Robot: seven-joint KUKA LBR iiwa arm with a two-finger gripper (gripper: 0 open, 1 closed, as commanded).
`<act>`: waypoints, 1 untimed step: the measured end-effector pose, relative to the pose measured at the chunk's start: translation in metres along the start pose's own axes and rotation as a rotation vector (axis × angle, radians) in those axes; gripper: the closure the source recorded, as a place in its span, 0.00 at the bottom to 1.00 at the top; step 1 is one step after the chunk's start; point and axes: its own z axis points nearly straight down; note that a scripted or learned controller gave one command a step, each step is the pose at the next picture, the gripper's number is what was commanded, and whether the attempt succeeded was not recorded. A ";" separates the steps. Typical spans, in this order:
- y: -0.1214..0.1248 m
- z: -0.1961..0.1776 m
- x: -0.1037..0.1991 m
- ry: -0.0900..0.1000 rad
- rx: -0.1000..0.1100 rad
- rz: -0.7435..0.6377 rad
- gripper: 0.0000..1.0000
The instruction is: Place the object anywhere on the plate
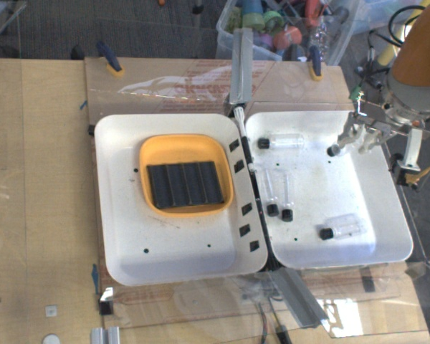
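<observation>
Hovering over the upper right corner of the right bin (387, 192), the hand (347, 138) carries nothing that can be made out, and its tip is too small and cluttered to tell how its two fingers stand. Closest to it among the clear vials with dark caps is the one (283, 142) lying near the bin's top edge, off to the hand's left; a pair of vials (278, 192) lies side by side near the middle divider, and another vial (342, 228) rests toward the bin's lower right, well apart from the hand.

The step in hand looks like picking one of these (none is yet on the plate). A good grasp would come down across a vial's narrow width rather than along its length, since a smooth tube may well roll or slip; the lone top vial seems the easier target, as the paired ones crowd each other.

Further out, the yellow plate (201, 147), carrying a dark ribbed block (185, 183), sits in the left bin (122, 228) across the divider.
</observation>
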 end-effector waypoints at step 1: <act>0.030 -0.025 0.026 0.000 -0.004 -0.176 1.00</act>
